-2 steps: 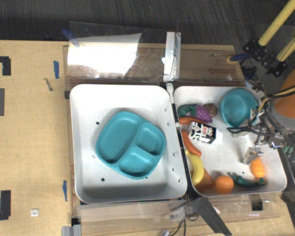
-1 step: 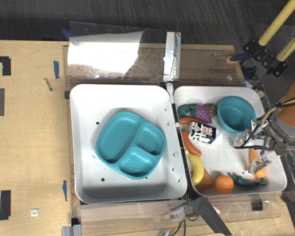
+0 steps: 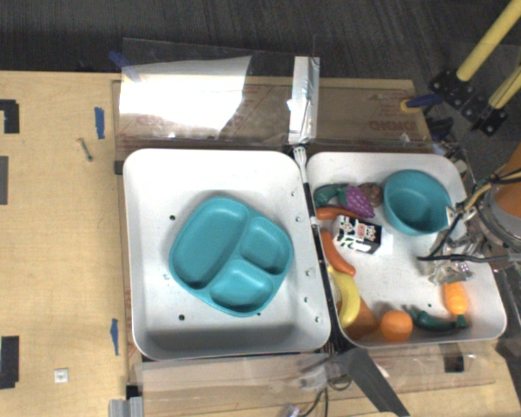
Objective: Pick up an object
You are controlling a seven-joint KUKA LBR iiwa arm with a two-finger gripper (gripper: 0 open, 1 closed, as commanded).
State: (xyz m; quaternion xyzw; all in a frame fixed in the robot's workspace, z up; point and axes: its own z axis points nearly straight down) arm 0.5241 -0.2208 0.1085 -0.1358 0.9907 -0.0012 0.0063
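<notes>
The tool [image 3: 449, 263] is seen at the right edge of the right bin [image 3: 491, 320], low over the white floor, amid cables; whether it is spread or closed cannot be told, and nothing is seen gripped in it. Just below it lies a small orange vegetable [image 3: 456, 299], perhaps a carrot, the nearest candidate for picking; it is judged light, stiff and smooth, best taken across its narrow middle. Beside that a dark green piece [image 3: 437, 321] and a round orange [image 3: 397, 323] are found, the orange likely to roll if pinched off-centre. Further left a banana [image 3: 348, 297], a long orange-red piece [image 3: 336, 252], a black and white block [image 3: 359, 234] and purple grapes [image 3: 359, 201] are counted, one of each. One teal bowl [image 3: 415, 201] sits upright at the bin's far side. In the left bin [image 3: 156, 181] one teal divided plate [image 3: 232, 254] rests, with three compartments. Two bins are borne by the counter [image 3: 43, 233].
</notes>
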